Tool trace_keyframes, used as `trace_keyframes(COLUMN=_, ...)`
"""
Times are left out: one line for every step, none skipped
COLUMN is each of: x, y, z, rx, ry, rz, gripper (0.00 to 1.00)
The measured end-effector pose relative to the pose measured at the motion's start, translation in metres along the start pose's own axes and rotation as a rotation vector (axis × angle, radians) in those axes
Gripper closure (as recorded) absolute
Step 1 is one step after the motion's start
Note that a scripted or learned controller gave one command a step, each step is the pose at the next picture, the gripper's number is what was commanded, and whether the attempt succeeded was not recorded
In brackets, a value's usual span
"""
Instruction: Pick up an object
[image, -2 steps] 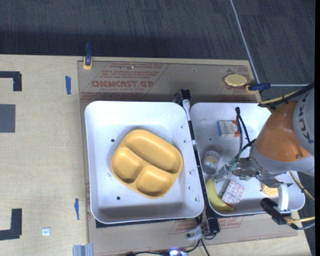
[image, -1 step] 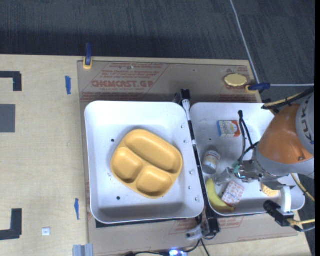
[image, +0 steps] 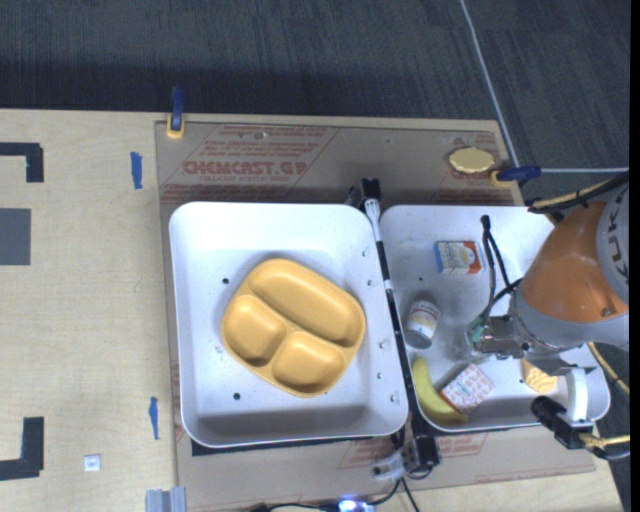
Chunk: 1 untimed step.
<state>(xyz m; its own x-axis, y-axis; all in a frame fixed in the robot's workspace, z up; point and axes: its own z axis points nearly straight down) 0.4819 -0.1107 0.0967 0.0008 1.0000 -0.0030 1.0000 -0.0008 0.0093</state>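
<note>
In the right bin lie a small white, blue and orange carton, a silvery can, a yellow banana, a red-and-white packet and a small orange item. The arm's orange band hangs over the bin's right side. My gripper points down between the can and the packet, just above the packet's upper edge. The wrist hides its tips, and nothing shows held in it.
The left bin holds a yellow tray with three compartments. A black divider strip runs between the bins. A round tan disc lies on the cardboard behind the right bin.
</note>
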Motion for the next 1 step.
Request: trace_keyframes(x=0.0179, y=0.0178, z=0.0103, rx=0.006, ry=0.000, rz=0.000, gripper=1.00)
